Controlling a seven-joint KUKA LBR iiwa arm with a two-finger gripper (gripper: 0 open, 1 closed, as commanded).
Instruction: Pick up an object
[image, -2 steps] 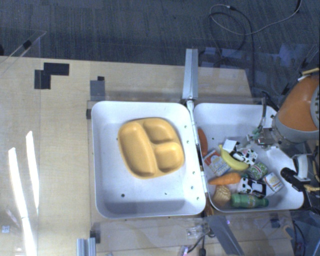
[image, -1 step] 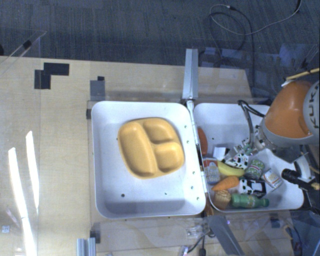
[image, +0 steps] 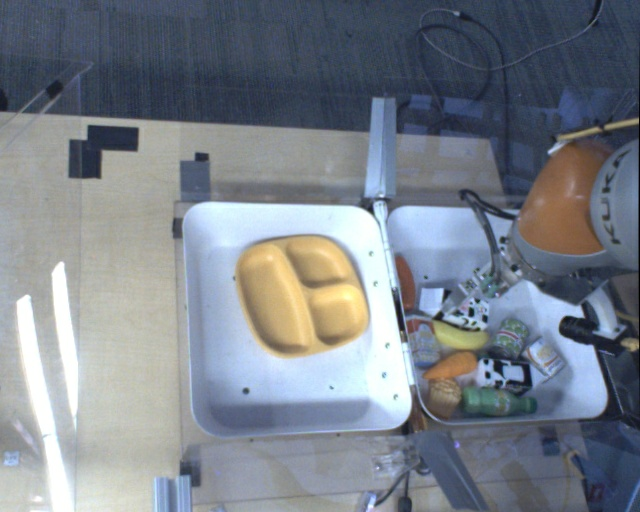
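The fingers of the gripper hang low over the right-hand shallow white bin, their tips just above or against a small black-and-white patterned object; whether they are spread or closed on anything cannot be told, since the tips blur into that pattern. Just below them lies a yellow banana, curved, likely a light plastic toy: smooth and a little slippery, best taken across its thick middle rather than at the tapering ends. Beside it sit an orange carrot-shaped piece, a green plastic bottle lying on its side, a small round green-labelled can, a black-and-white box and a red sausage-shaped item along the bin's left wall. The can and bottle would roll if nudged; the box looks stiff and offers flat sides. Above, the grey arm with its orange band reaches in from the right. The left white bin holds a yellow divided plastic tray, upright and well apart from the clutter. Both bins rest on the pale wooden worktop
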